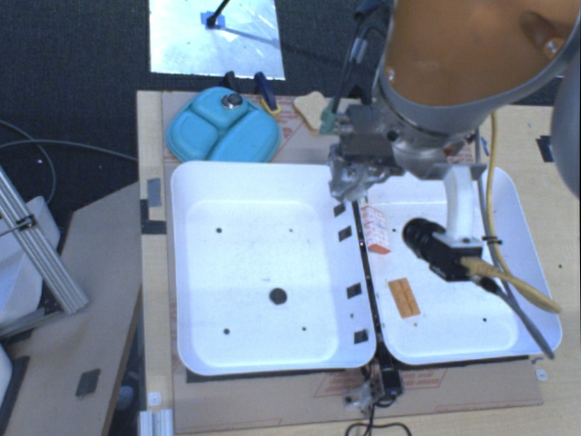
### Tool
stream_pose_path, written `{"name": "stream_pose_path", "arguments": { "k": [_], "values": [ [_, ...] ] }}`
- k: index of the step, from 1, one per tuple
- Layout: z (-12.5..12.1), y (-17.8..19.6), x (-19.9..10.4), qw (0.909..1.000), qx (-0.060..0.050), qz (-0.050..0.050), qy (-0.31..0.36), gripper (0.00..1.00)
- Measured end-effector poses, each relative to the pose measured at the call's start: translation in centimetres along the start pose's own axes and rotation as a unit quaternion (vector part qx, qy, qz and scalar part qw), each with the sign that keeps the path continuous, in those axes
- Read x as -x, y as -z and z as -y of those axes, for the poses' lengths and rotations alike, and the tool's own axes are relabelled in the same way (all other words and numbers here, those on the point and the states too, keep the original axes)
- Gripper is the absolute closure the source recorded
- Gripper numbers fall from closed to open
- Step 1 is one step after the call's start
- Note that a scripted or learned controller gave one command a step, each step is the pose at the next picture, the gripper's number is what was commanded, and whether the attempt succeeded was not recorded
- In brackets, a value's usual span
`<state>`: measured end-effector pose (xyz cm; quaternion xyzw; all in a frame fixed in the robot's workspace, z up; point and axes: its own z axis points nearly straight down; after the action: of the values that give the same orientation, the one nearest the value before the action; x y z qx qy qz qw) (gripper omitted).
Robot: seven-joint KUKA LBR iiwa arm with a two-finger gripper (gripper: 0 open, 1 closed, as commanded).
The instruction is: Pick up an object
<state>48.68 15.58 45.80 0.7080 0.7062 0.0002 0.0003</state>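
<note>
We judge the task barely begun: nothing is lifted, and every candidate lies loose in the bins. The hand (347,187) hangs over the far end of the seam where the left bin (195,271) meets the right bin (495,330), low over the rims as far as we can judge. We see nothing held in it. Its tip is small and partly lost against the rim, so we cannot tell whether it stands wide or narrow.

The nearest thing to pick is a white-and-red packet (374,228), lying flat in the right bin just beside the seam and a little nearer the camera than the hand. Further along the same bin rests an orange slab (404,298), apart from the packet. A dark disc (278,295) sits alone in the left bin, well apart from the hand.

What is left, as we see it, is everything: settle over one item, close on it, and raise it.

The arm (472,34) reaches in from the right, its orange band bulking over the counter (522,121), wrist turned downward.
</note>
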Motion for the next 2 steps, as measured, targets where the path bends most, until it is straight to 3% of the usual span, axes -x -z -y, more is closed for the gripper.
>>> {"name": "stream_pose_path", "arguments": {
  "k": [1, 2],
  "values": [
    [-5.8, -21.9, 0.3, 1.0000, -0.004, 0.001, 0.001, 1.00],
    [-8.6, -20.4, -0.9, 1.0000, 0.002, -0.001, 0.003, 1.00]
  ]
}}
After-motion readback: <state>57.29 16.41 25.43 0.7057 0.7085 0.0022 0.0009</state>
